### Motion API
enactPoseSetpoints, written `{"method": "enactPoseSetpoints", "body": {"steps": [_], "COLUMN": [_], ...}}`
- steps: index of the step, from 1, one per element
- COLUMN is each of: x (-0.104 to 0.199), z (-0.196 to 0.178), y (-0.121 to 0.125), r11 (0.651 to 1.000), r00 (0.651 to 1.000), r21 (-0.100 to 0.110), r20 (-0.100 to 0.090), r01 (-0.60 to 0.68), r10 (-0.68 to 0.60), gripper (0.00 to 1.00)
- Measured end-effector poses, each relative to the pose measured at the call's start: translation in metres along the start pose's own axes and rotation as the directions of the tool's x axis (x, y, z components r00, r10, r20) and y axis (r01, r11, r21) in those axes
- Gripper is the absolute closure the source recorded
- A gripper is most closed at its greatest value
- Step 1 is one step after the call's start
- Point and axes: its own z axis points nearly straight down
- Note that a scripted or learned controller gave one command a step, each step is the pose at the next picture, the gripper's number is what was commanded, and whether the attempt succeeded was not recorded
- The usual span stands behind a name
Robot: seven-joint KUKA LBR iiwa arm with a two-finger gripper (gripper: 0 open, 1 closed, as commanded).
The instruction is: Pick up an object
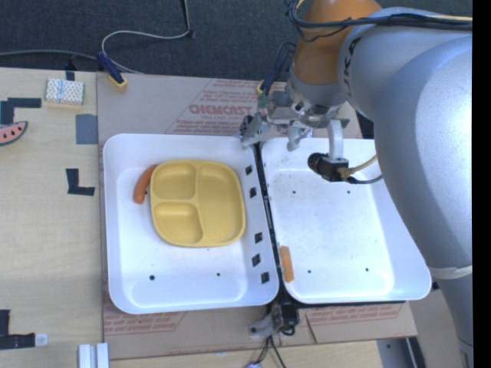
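Basically nothing is picked yet, judging from how things lie. Going left to right: the left shallow white plastic bin (pixel 126 282) holds a yellow three-compartment plastic tray (pixel 198 202), with a small orange sausage-shaped toy (pixel 141 185) touching the tray's left edge. Red print on the brown cardboard sheet (pixel 211 106) under the bins reads "CHEMCAST", partly cut off; other print is too small to read. A second small orange carrot-like piece (pixel 286 263) lies in the right shallow white plastic bin (pixel 399 274), against its left wall. The two-finger gripper (pixel 295 134) hangs over the far edge where the bins meet, nothing visible between its parts; released or clenched, cannot tell. Approach, grasp and lift all remain.
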Motion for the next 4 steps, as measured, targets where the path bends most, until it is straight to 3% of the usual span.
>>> {"method": "enactPoseSetpoints", "body": {"steps": [1, 2, 3, 4], "x": [0.0002, 0.0001, 0.0003, 0.0002], "z": [-0.0095, -0.0093, -0.0188, -0.0186], "y": [0.0000, -0.0001, 0.0000, 0.0000], "r11": [1.000, 1.000, 1.000, 1.000], "r00": [1.000, 1.000, 1.000, 1.000], "r21": [0.001, 0.001, 0.002, 0.002], "r20": [-0.001, 0.000, -0.001, 0.000], "r01": [0.001, 0.001, 0.001, 0.001], "r10": [-0.001, -0.001, -0.001, -0.001], "gripper": [1.00, 0.00, 1.00, 0.00]}}
